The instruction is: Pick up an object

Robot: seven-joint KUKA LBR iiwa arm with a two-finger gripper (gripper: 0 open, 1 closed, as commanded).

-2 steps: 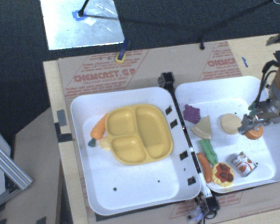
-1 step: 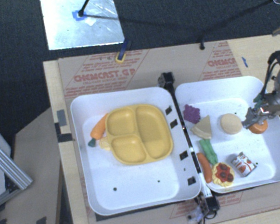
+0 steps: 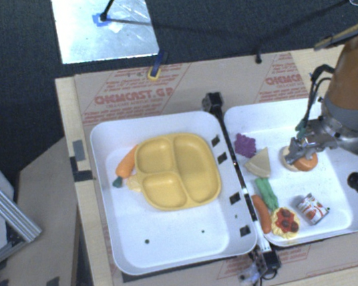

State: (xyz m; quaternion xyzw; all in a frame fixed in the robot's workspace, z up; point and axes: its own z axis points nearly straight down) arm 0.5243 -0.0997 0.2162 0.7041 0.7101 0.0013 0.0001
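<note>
The gripper [image 3: 299, 151] sits low in the right bin [image 3: 353, 222], right over an orange disc [image 3: 305, 162]. I cannot tell how it is set. It should centre on the disc before closing.

A robotics lab: white bins [image 3: 114, 203] on a cardboard-covered bench [image 3: 137, 91] above dark carpet.

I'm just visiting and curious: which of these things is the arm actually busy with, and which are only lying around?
In play:
gripper
orange round piece right under it

Lying about:
purple grapes
tan wedge
green pod
pizza slice
small can
yellow divided plate
carrot
</note>
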